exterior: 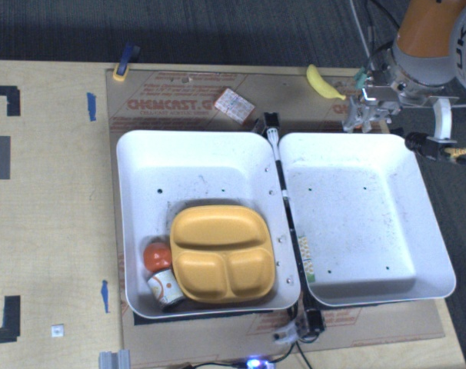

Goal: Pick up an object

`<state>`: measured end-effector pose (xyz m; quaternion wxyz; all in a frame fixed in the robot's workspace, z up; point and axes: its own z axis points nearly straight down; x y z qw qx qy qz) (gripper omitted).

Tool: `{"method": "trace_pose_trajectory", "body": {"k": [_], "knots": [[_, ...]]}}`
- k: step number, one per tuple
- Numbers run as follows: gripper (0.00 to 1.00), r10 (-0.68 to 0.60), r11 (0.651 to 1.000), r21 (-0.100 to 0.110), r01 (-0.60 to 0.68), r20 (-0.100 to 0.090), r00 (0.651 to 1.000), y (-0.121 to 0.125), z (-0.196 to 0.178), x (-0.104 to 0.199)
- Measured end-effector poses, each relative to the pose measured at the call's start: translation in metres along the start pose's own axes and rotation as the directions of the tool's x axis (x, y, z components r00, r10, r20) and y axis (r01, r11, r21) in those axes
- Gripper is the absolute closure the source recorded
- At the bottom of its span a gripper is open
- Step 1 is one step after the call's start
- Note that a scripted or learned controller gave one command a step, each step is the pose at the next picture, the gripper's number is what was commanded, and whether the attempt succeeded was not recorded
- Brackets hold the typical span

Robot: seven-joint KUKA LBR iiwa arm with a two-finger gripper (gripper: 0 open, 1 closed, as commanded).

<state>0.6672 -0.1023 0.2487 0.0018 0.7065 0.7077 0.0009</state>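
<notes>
Yellow plastic compartment tray point(221, 252) lies face-up in left white bin point(141, 160), front half. Small red-orange ball point(157, 255) and white-orange cylinder toy point(164, 287) touch tray's left edge. Right white bin point(371, 221) beside. Gripper point(361, 118) hovers above right bin's far rim, near yellow banana point(323, 82); finger spread unclear, nothing visibly held.

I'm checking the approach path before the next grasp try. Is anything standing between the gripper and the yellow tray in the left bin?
Nothing visible does. The gripper hangs by the right bin's far rim, and the yellow tray lies uncovered in the left bin. Only the low rims between the bins lie along the way.
</notes>
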Motion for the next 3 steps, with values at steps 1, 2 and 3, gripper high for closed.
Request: {"method": "trace_pose_trajectory", "body": {"k": [1, 2, 3], "knots": [[1.0, 0.002, 1.0, 0.006, -0.002, -0.001, 1.0, -0.001, 0.03, -0.039], [1.0, 0.001, 1.0, 0.001, -0.001, 0.001, 1.0, 0.0, 0.019, -0.038], [1.0, 0.0, 1.0, 0.006, 0.0, -0.002, 1.0, -0.063, -0.026, 0.031]]}}
